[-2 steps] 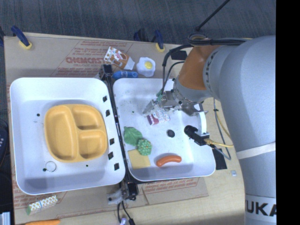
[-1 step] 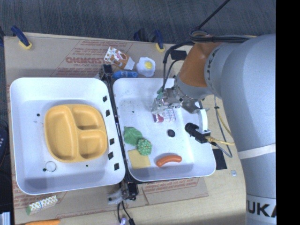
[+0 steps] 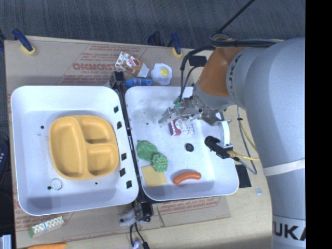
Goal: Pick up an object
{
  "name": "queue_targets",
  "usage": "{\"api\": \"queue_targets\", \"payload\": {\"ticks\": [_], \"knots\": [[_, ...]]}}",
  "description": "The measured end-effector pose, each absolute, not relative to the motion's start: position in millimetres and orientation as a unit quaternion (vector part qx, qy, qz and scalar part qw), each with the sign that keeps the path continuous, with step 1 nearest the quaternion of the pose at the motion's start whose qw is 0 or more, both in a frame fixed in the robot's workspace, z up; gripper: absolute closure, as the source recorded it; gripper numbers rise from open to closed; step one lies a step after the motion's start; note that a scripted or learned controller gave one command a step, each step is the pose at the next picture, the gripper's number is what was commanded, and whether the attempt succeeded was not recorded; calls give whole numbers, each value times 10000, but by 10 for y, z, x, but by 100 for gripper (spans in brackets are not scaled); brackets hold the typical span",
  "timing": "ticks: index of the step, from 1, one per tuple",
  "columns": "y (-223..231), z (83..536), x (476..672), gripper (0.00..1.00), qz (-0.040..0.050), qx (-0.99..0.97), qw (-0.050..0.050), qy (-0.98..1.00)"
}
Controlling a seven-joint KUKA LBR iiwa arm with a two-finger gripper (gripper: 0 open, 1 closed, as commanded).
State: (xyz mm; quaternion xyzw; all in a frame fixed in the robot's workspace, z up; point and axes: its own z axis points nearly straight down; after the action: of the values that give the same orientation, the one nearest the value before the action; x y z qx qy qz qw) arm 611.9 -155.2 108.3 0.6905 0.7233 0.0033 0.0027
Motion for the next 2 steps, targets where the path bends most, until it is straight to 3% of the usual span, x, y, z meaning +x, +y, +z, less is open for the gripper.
{"api": "queue_targets", "payload": {"ticks": [1, 2], "knots": [[-1867, 976, 6039, 0, 19, 5358, 32, 8443], [-1886, 1094, 6058, 100, 11, 5346, 83, 8451]]}}
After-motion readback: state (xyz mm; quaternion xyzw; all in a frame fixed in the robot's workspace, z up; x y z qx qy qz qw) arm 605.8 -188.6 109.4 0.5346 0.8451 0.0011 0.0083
